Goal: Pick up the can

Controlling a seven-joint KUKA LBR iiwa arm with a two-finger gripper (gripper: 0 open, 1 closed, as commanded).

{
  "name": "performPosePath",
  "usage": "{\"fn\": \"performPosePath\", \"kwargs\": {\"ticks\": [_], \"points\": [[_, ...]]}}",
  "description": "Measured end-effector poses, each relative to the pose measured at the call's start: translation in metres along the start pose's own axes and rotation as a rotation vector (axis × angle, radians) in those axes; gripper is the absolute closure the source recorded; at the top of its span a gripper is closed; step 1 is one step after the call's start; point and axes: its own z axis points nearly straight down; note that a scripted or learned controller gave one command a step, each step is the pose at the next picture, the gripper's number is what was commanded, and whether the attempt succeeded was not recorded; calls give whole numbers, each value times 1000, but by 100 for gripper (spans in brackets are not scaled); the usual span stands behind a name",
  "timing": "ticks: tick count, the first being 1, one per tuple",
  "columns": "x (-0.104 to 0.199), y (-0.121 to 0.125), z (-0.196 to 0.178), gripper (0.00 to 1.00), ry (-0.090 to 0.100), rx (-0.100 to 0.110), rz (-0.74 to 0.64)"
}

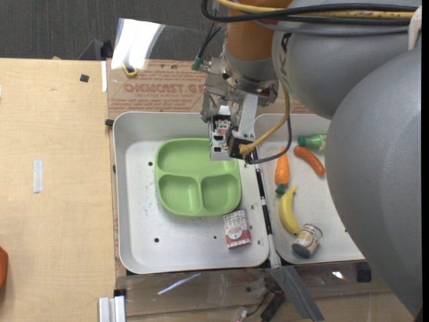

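Observation:
The can (306, 239) lies on its side near the front of the right bin (335, 247), its silver end facing the camera and a pale label around it. My gripper (226, 151) hangs over the far right edge of the green divided plate (198, 177) in the left bin (134, 206), well apart from the can. Its fingers (218, 147) point down and stand a little apart, with nothing between them.
In the right bin a banana (289, 210) lies just left of the can, with two carrots (282, 169) (310, 159) farther back. A small red and white carton (236, 229) lies in front of the plate. The arm's grey body covers the view's right side.

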Motion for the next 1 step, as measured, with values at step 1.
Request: {"fn": "performPosePath", "kwargs": {"ticks": [1], "points": [[28, 44, 18, 100, 0, 0, 68]]}}
